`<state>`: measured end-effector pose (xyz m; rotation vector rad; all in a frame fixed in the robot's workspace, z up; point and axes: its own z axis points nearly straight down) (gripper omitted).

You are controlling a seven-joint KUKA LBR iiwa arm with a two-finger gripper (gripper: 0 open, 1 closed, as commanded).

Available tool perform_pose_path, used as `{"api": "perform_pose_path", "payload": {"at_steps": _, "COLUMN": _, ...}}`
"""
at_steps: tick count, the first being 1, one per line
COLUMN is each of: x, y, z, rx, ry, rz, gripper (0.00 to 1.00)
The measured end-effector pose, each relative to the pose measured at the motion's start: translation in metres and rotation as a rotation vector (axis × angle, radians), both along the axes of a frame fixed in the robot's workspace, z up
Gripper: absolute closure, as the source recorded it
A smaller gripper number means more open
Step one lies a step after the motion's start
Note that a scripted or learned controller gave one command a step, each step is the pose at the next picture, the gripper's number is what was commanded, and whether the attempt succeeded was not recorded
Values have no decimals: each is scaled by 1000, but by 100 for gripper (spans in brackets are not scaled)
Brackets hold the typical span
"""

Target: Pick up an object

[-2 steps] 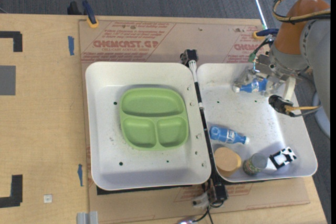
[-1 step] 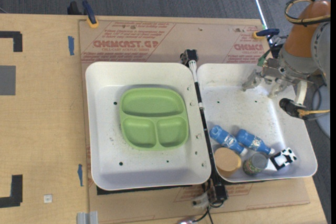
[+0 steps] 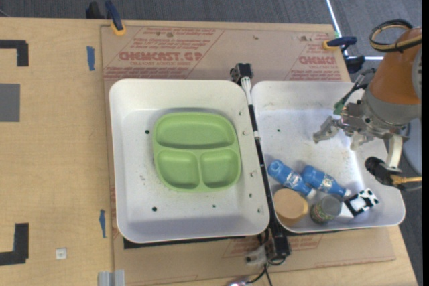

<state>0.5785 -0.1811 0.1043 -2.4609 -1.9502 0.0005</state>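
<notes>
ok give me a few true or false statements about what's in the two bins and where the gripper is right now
1. The green three-compartment plastic tray lies in the left white bin. True.
2. The blue plastic bottle lies inside the green tray. False: it lies in the right white bin, near its front.
3. The gripper is over the right bin. True.
4. The round tan wooden disc sits at the back of the right bin. False: it sits by the front edge, beside the blue bottle.
5. The small black-and-white cube is in the left bin. False: it is in the right bin's front right corner.
</notes>
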Motion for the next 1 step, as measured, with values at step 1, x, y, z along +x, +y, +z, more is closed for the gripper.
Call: {"api": "perform_pose_path", "payload": {"at_steps": 1, "x": -100, "y": 36, "z": -11, "rx": 0, "ry": 0, "rz": -62, "gripper": 0}}
